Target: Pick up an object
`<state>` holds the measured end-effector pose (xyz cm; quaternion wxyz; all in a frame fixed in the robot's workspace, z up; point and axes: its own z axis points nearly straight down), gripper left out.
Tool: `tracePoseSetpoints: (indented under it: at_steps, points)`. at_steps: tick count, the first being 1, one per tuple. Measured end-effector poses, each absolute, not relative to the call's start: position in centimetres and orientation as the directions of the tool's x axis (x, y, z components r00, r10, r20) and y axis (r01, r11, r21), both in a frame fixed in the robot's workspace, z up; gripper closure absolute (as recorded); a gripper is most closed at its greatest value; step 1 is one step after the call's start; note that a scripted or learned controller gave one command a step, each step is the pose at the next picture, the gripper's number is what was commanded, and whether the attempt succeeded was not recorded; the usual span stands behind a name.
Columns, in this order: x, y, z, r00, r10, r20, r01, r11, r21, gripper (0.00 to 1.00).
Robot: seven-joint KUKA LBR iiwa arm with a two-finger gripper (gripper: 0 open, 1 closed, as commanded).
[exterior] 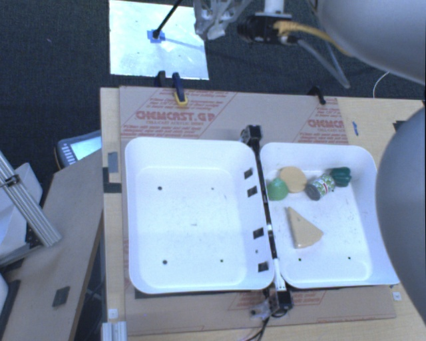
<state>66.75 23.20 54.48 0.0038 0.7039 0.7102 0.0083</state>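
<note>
Four small objects wait together in the right white bin (363, 266).
The gripper (214, 20) hangs far above the worktop; I cannot tell its state.

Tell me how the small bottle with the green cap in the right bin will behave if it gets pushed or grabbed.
The bottle lies on its side, so its round body will probably roll when nudged. It sits near the disc, which a push might knock. It looks small and likely light, probably stiff enough to grip.
</note>
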Motion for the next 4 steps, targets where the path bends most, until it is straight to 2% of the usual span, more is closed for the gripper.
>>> tracePoseSetpoints:
  at_steps: [1, 2, 3, 4]
  points:
    - [66.7, 18.0, 32.9, 0.003, 1.0, -0.005, 1.0, -0.003, -0.015, 1.0]
    - [66.8, 23.8, 49.8, -0.01, 1.0, 0.008, 1.0, 0.01, 0.019, 1.0]
    - [66.7, 23.4, 28.3, -0.001, 1.0, -0.004, 1.0, 0.001, -0.012, 1.0]
    - [66.9, 23.4, 44.7, -0.005, 1.0, 0.006, 1.0, 0.005, 0.018, 1.0]
